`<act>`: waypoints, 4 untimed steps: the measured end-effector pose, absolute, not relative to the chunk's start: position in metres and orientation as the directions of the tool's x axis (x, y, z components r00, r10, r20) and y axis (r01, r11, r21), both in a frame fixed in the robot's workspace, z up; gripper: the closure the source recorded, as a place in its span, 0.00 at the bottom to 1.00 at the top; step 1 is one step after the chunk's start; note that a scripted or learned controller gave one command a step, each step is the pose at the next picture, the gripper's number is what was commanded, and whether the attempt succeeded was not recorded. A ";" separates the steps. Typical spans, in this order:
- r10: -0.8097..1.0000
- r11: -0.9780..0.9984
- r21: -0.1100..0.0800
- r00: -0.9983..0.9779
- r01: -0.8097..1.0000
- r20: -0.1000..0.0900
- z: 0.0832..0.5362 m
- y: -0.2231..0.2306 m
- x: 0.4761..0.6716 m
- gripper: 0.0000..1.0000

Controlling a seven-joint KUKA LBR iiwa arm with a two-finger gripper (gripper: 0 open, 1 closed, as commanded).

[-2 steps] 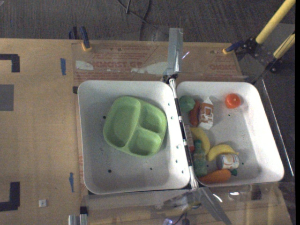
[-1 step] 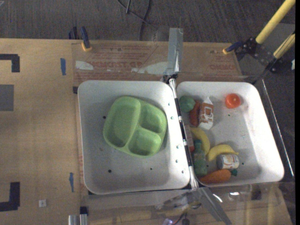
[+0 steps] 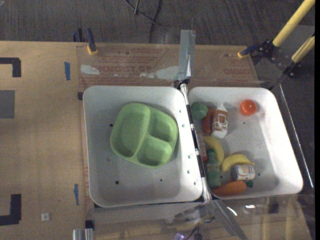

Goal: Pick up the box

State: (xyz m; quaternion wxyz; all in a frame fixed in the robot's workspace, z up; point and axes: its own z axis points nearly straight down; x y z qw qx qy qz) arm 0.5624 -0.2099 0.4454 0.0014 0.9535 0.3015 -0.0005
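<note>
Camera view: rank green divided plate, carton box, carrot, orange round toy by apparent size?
1. green divided plate
2. carton box and carrot: look too close in size to rank
3. orange round toy

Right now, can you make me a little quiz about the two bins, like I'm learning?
1. True or false: the green tray lies in the left bin.
2. Which thing sits nearest the right bin's far right corner? A) carrot B) orange ball C) can
3. Fill in: the box lies just above a ____ in the picture.

Key: 1 true. 2 B. 3 banana.
</note>
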 end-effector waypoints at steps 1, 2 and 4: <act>0.575 -0.818 0.002 0.818 0.575 -0.002 0.445 -0.210 0.562 0.00; 0.489 -0.872 -0.003 0.872 0.489 -0.002 0.364 -0.177 0.538 0.00; 0.380 -0.925 0.000 0.925 0.380 -0.001 0.374 -0.211 0.533 1.00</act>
